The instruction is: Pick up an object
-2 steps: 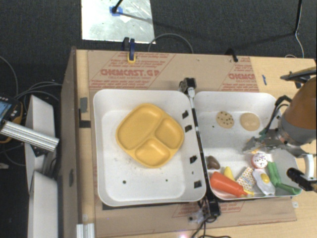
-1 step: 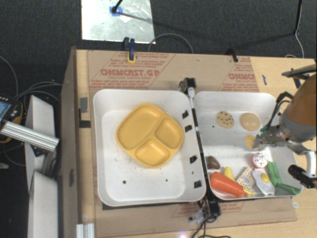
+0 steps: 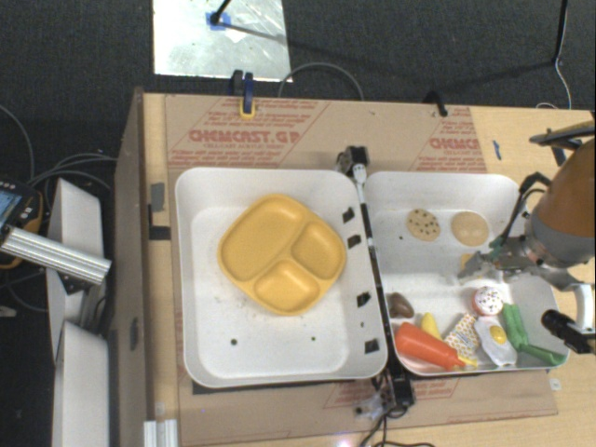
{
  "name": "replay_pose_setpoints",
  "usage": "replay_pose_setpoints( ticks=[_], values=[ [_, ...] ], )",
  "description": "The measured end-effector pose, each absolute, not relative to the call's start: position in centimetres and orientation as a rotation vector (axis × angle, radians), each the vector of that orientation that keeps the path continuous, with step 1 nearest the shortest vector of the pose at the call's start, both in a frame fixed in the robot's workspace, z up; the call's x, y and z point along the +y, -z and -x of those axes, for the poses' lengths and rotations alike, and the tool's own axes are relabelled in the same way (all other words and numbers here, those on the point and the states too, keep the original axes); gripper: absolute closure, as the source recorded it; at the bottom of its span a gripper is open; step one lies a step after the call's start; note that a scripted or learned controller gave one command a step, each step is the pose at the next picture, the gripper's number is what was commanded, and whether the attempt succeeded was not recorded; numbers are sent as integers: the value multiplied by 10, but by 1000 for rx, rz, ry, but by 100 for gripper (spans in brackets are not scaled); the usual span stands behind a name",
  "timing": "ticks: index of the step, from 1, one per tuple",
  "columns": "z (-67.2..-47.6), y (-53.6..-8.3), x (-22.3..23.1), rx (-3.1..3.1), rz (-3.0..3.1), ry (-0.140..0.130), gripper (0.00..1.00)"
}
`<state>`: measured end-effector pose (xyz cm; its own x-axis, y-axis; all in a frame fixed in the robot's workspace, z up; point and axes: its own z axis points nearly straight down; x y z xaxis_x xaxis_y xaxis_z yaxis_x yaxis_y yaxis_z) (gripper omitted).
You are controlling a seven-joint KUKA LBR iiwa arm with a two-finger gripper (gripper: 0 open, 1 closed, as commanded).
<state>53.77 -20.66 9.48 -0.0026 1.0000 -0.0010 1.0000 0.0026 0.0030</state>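
Bench: brown cardboard sheet [image 3: 307, 128] with red print lies under two white bins, on a dark carpet floor.
Left bin [image 3: 209, 343]: holds a yellow divided plate [image 3: 282, 252], sitting near the middle, turned at an angle.
Right bin [image 3: 447, 189]: holds toy food, mostly crowded toward the near edge.
Cookies: a chocolate-chip cookie [image 3: 423, 223] and a plain tan cookie [image 3: 469, 227] lie side by side in the far part of the right bin.
Near pile: carrot [image 3: 426, 345], a small brown piece [image 3: 401, 304], a yellow piece [image 3: 429, 324], fried egg [image 3: 494, 335], green vegetable [image 3: 518, 330] and a red-speckled ball [image 3: 487, 300].
Arm [image 3: 570, 203]: reaches in from the right over the right bin.
Gripper [image 3: 484, 261]: low over the right bin, between the tan cookie and the speckled ball; jaw state cannot be told, nothing is seen held.
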Motion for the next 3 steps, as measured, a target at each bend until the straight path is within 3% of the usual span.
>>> replay_pose_setpoints(
  ticks=[1,2,3],
  values=[
    [-485,-84,-207,2220,-2224,1,0],
    [-546,-85,-136,2234,-2205,-9,0],
    [-544,-95,-141,2225,-2214,-4,100]
  ],
)
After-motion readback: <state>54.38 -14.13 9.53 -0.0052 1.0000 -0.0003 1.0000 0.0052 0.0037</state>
